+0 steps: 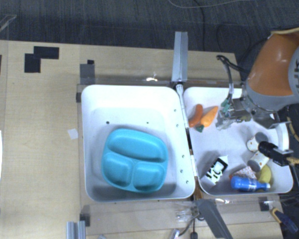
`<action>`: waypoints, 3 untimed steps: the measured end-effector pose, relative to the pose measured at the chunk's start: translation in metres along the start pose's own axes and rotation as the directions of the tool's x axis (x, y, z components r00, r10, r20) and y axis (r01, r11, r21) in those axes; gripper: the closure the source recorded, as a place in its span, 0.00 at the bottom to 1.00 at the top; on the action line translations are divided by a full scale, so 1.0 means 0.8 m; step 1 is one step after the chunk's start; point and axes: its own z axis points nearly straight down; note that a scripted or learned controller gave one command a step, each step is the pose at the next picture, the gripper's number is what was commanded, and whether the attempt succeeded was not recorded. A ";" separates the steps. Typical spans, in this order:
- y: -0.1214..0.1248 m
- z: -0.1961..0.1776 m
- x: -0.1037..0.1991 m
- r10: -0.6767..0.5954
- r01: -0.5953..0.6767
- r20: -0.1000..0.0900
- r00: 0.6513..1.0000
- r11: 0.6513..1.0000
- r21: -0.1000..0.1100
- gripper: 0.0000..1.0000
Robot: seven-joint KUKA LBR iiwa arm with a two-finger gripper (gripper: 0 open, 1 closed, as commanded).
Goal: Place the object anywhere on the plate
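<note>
A blue plate (134, 159) with three compartments lies in the left bin (97, 103), with nothing on it. My gripper (225, 114) hangs over the upper part of the right bin (239, 138), just right of an orange carrot (208, 117) and a darker orange piece (196, 114) beside it. The carrot's right end lies close to the gripper; I cannot tell whether they touch. I see nothing held in the gripper.
Near the right bin's front lie a black-and-white item (217, 169), a blue bottle (249, 184), a yellow piece (264, 174) and a speckled brownish thing (244, 172). A metal divider (180, 59) rises between the bins at the back.
</note>
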 end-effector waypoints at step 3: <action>-0.041 -0.043 0.235 -0.007 0.007 0.001 1.000 1.000 0.003 1.00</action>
